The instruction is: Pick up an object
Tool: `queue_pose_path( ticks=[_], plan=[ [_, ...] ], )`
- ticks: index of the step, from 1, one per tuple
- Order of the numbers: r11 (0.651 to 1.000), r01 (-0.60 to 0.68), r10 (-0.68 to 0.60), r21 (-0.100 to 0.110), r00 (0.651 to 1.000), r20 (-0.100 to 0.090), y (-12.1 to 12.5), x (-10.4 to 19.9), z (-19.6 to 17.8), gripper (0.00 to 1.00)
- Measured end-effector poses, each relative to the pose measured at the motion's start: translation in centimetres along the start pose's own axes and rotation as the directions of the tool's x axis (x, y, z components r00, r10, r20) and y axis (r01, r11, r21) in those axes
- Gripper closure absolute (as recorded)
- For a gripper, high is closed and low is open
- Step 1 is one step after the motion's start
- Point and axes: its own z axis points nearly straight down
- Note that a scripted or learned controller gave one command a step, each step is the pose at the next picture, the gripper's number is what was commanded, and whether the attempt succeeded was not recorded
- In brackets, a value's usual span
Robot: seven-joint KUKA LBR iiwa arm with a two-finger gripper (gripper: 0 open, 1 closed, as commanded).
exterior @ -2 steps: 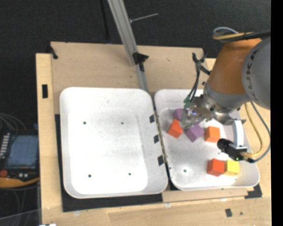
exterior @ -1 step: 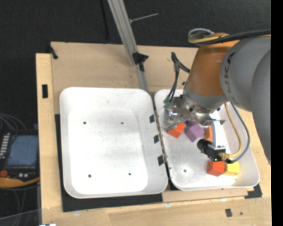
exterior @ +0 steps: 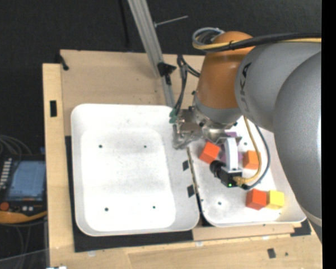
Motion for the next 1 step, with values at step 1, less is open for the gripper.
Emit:
queue_pose_path(
  ticks=[1],
  plan=[
    [1.000,-0.001,0.001,0.001,1.000,0.000,-0.48,4.26,-0.43,1.00]
  ],
)
